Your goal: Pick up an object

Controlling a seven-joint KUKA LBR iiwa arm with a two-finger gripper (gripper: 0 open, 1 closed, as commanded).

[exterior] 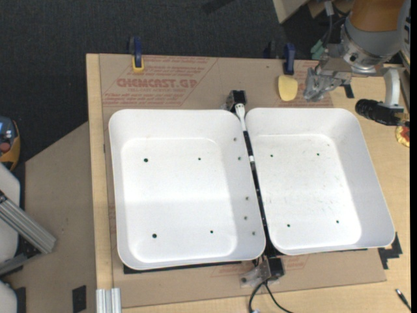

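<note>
A small pale yellow object (287, 88) lies on the brown board just behind the back rim of the right bin (365, 142). My gripper (317, 88) hangs beside it on its right, over the board and outside both bins. Nothing shows in the gripper. The arm's orange band and grey wrist rise from it toward the top right corner. The left bin (120, 175) stands next to the right one, and their rims meet along the middle.
Two blue clamps (135, 47) (288, 55) hold the board's back edge. A black clip (236, 99) sits where the bins' back corners meet, another fitting (270, 268) at the front. Metal framing (26, 230) lies at the left.
</note>
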